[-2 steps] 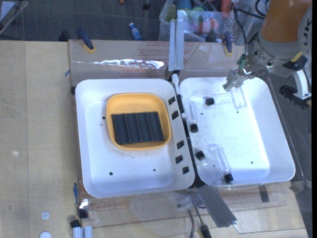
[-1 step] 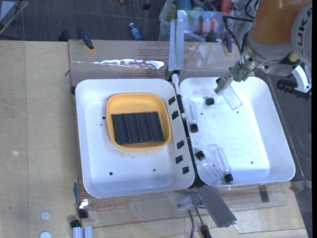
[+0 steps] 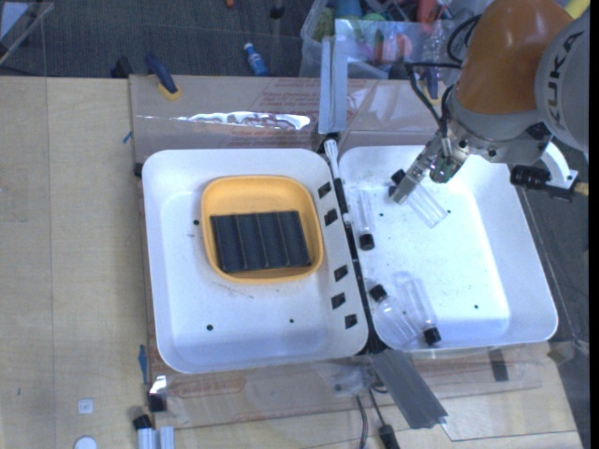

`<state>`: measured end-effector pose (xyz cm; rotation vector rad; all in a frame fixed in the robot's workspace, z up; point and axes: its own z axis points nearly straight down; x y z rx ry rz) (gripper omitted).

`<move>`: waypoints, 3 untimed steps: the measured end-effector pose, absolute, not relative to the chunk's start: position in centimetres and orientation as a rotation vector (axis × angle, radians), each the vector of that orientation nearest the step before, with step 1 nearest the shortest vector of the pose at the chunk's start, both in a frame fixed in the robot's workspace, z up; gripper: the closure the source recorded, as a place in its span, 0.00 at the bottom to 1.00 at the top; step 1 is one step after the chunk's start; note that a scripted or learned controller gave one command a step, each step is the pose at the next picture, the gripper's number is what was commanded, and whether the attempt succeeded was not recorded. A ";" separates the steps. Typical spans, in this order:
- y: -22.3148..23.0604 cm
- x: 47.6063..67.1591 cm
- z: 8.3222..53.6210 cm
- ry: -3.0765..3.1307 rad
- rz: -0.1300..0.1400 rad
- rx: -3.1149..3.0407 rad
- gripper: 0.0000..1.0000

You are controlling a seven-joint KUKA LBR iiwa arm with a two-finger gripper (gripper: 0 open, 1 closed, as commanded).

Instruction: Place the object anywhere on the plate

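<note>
Two bins: the left white bin [image 3: 168,251] and the right white bin [image 3: 510,251] sit side by side on the pale counter [image 3: 65,251].
Plate: a yellow, square-cornered plate [image 3: 213,195] lies in the middle of the left bin.
Task's thing: by the look of it, the dark ribbed block [image 3: 260,241]; it lies flat on the plate, inside the rim.
Long axis: left to right across the view, tilted slightly; the grooves run across it, far side to near side. It has no marked front end.
Right bin: a clear vial [image 3: 359,215] lies by the divider, a clear black-capped bottle [image 3: 414,309] near the front, and a clear piece [image 3: 430,206] just beside the gripper.
Gripper: the gripper [image 3: 410,183] hangs low over the right bin, well apart from the plate; whether it is spread or closed cannot be told.
Step in hand: placement looks done. Best practice is probably to lift the arm [image 3: 505,54] straight up, clear of the loose plastic items, leaving the left bin alone.
</note>
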<state>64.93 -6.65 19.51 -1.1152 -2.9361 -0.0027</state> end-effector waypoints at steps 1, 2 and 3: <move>-3.9 65.9 22.1 -2.979 -0.005 -1.018 1.00; -3.8 64.3 22.2 -3.090 -0.003 -0.579 1.00; -3.8 64.3 22.2 -3.090 -0.004 -0.579 0.00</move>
